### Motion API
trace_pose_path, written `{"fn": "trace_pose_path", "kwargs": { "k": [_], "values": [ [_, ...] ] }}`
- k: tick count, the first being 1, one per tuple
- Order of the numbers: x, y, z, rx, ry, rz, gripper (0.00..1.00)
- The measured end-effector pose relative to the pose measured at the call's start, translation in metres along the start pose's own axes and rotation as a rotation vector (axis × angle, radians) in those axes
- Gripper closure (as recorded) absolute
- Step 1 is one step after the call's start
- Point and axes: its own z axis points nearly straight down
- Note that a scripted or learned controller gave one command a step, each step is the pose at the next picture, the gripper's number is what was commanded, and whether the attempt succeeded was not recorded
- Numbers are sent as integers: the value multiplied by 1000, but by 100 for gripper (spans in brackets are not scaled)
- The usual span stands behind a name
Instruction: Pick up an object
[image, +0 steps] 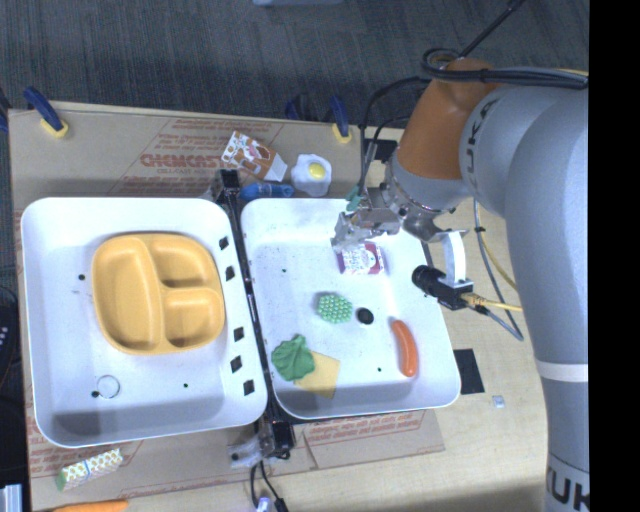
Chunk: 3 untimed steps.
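My gripper (354, 230) hangs over the back of the right bin (430, 385), just above a pink and white packet (362, 261) and touching or nearly touching its top edge. In the same bin lie a green bumpy ball (335, 308), a small black disc (365, 317), an orange-red sausage (405, 348), a green leaf (291, 357) and a yellow cheese slice (319, 373). Nothing is visibly held.
The left bin (40, 330) holds a yellow divided plate (158, 291) and a small clear ring (107, 386). Behind the bins sit a snack packet (246, 153), a white and yellow egg-like piece (312, 173) and a blue object (266, 190). The grey arm (540, 200) fills the right side.
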Motion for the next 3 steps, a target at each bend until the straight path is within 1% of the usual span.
{"fn": "trace_pose_path", "kwargs": {
  "k": [1,2,3],
  "values": [
    [36,-39,-19,4,0,124,100],
    [36,-39,-19,4,0,124,0],
    [5,-79,78,5,1,115,0]
  ]
}}
